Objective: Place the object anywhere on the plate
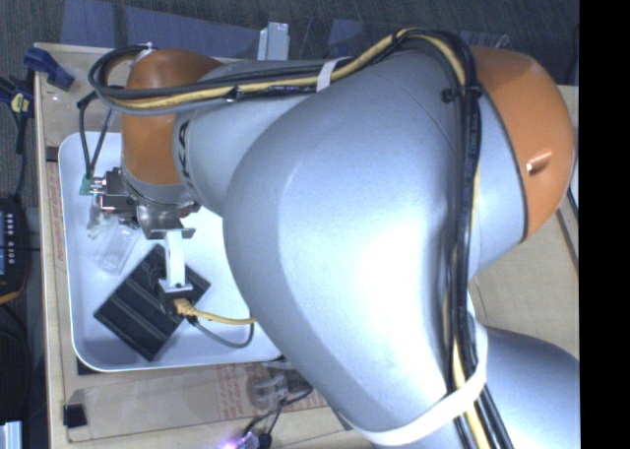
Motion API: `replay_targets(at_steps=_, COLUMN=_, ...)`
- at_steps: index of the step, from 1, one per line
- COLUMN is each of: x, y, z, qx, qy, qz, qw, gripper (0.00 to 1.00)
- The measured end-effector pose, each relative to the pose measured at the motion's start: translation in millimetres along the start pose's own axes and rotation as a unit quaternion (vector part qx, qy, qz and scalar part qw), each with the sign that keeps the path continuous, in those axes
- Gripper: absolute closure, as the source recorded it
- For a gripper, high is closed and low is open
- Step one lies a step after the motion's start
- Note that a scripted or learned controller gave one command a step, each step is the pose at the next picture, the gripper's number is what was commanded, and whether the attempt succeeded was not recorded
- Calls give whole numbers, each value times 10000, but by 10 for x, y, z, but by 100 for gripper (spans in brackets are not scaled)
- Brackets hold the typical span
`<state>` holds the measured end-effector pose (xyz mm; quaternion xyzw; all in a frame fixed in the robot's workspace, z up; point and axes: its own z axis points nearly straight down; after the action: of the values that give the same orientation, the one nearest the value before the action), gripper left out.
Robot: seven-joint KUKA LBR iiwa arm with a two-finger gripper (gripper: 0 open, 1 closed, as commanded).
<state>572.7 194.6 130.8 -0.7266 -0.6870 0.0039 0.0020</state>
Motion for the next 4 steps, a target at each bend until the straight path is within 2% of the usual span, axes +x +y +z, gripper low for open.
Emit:
replay_targets(at_steps=1, x=232, y=131, z=-411, qx=-19, qy=8, qz=-417, qw=9991, gripper=0)
replay_targets(at_steps=2, x=183, y=720, z=409, qx=-7, qy=-37, qz=-501, qw=9987, gripper=0)
replay_targets(at_steps=3, x=146, y=-86, z=358, qx=-8, qy=-5, qz=96, qw=10000, gripper=0)
replay_targets(at_steps=4, x=230, y=48, z=396, qx=-15, qy=13, qz=1756, qw=9845, gripper=0)
